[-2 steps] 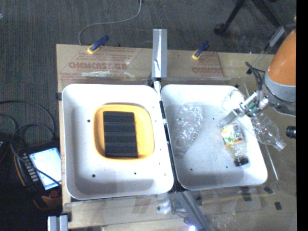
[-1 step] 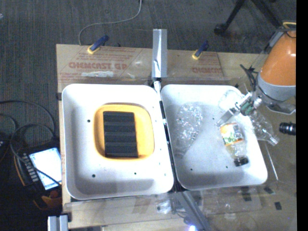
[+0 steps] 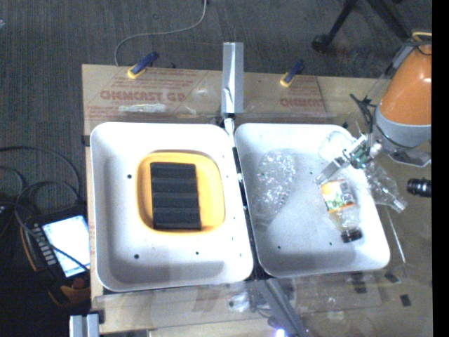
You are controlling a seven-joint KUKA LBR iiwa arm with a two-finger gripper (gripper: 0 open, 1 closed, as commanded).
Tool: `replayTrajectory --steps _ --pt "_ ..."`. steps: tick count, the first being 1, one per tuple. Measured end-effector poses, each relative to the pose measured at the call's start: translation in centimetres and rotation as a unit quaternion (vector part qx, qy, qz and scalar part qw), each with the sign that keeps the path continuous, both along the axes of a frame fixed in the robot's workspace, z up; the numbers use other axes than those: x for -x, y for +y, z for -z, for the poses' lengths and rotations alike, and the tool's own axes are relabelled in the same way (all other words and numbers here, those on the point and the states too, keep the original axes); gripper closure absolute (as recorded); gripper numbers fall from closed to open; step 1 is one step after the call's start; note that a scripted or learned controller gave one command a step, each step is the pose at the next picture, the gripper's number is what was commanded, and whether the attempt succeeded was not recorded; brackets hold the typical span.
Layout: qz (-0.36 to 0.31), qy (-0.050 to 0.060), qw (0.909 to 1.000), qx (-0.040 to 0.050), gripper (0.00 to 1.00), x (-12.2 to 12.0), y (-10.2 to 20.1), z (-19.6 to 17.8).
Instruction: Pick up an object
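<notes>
Camera view shows a small plastic bottle (image 3: 340,206) lying at 3 o'clock in the right bin (image 3: 309,258), probably light and slippery, best gripped mid-body; the tool (image 3: 345,159) state I cannot tell.

Blue clamps (image 3: 142,64) on bench edge (image 3: 203,90)

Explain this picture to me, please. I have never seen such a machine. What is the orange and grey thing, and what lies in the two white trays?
One camera looks down at a slant on a bench. The orange and grey thing is a robot arm reaching in from the right. Its gripper hangs over the right tray. That tray contains a small bottle with a dark cap and a crumpled clear plastic piece. The left tray contains a yellow dish with a black ridged block in it. Nothing shows between the gripper's fingers.
</notes>
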State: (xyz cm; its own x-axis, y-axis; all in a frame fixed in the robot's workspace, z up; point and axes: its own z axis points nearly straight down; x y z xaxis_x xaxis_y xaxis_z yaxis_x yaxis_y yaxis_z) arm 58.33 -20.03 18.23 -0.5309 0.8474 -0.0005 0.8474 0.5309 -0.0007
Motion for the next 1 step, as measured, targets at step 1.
replayTrajectory --steps 1 --pt "-0.056 -0.008 0.9984 0.0016 0.00 -1.08 -1.93 7.62"
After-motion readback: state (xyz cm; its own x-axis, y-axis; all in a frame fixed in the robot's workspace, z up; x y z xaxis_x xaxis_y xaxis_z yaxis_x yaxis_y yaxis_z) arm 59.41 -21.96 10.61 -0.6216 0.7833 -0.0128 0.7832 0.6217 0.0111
